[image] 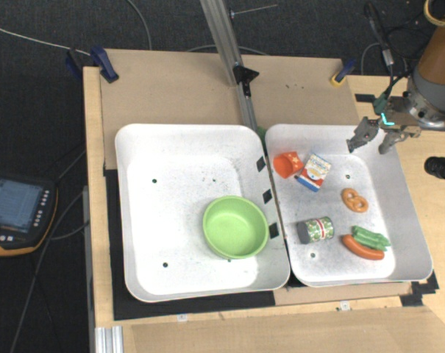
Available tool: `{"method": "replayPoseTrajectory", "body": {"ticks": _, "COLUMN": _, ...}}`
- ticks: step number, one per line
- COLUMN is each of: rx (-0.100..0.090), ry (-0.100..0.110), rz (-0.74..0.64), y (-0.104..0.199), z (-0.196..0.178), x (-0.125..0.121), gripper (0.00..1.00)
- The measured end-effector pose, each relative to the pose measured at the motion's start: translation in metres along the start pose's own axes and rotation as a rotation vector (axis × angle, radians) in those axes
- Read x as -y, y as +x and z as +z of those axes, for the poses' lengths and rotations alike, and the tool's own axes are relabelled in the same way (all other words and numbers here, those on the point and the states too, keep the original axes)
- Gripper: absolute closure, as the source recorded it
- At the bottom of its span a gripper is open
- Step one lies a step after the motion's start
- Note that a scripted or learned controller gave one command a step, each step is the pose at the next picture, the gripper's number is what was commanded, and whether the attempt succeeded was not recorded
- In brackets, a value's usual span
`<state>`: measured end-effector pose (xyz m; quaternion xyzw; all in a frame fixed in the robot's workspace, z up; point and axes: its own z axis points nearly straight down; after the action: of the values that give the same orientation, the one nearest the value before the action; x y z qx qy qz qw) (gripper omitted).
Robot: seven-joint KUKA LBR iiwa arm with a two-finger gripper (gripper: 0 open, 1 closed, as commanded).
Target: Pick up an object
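**A:** So here's where we're at. The tool hangs over the top right corner of the right bin, just about above its rim. We can see both fingers spread apart with nothing between them, so it's released and not carrying anything.

**B:** Yep, we read it the same way. The things to pick from are all down in that right bin, apart from the tool. Nearest to it we've got the little carton with the red and blue print, lying tilted, and an orange cup on its side just left of it, the two about touching.

**A:** Then a pretzel sits a bit right of the carton, on its own. Lower down there's a small can lying on its side with a red and green label, and near the bottom right corner a carrot with something green lying right against its upper side. We can't tell exactly what the green piece is.

**B:** The left bin has a green bowl standing upright toward its lower right, close to the wall it shares with the other bin. Both bins sit side by side on the tan surface.

**A:** And a handheld controller lies off at the far left, well away from everything.
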<state>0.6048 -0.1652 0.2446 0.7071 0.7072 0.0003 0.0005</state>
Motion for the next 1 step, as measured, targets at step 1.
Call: {"method": "replayPoseTrajectory", "body": {"ticks": 1, "rx": 0.000, "ry": 0.000, "rz": 0.000, "y": 0.0000, "z": 0.0001, "x": 0.0000, "gripper": 0.00}}
